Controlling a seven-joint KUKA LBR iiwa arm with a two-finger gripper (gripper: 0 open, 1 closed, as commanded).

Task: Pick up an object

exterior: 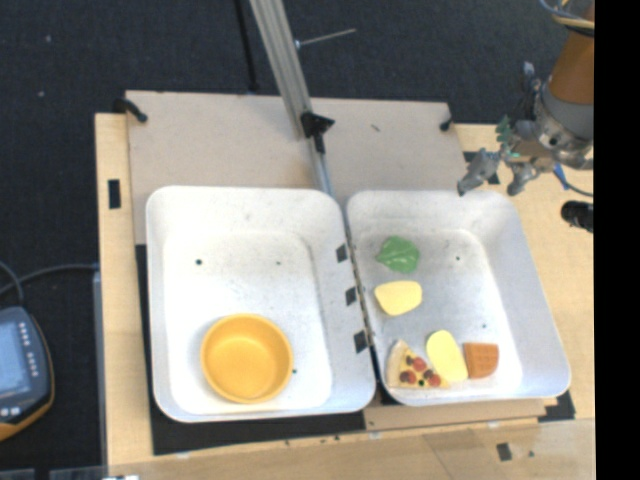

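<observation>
Two white bins (250, 208) sit on a wooden bench (115, 268) over dark carpet (60, 48); the gripper (497, 175), fingers spread, hangs over the right bin's far corner, the arm cut off.

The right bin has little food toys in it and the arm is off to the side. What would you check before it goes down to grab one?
1. Gripper unloaded: ok, nothing hangs from it, and it sits above the right bin's far corner.
2. Jaws open: cannot tell at this size.
3. Lone target available: ok, the green leafy piece lies apart from the rest.
4. Pale yellow piece: ok, apart too, though near the bin's left wall.
5. Front cluster: not ok, the pizza slice, yellow piece and orange block touch.
6. Left bin: ok, the yellow bowl is away from the path.
</observation>
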